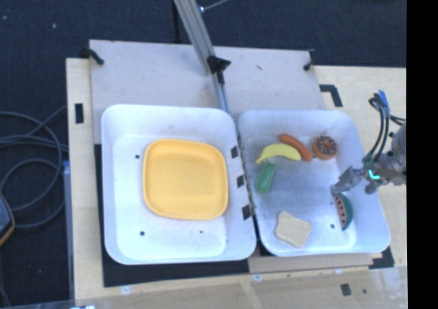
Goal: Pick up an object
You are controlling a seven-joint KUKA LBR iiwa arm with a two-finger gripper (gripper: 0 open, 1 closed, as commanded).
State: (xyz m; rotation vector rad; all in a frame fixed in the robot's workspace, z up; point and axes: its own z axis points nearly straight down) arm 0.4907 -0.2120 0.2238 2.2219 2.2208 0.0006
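The claw (345,182) hangs at the right edge of the right white shallow bin (311,123), just above the green and red watermelon slice toy (344,212); I cannot tell its state. I judge this is the approach step, nothing held yet. Next it must descend onto the slice, while the beige bread slice (293,229), yellow plastic banana (279,153) and green cylinder (265,176) lie further left.

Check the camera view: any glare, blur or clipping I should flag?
Camera view: even, soft lighting, no hard shadows; the white bins are bright but not blown out, and their speckle is readable. Overall slightly soft: the bread slice and watermelon slice lack fine detail. The end effector sits near the right edge with the arm cropped, and its outline is fuzzy. The yellow plate shows no glare.
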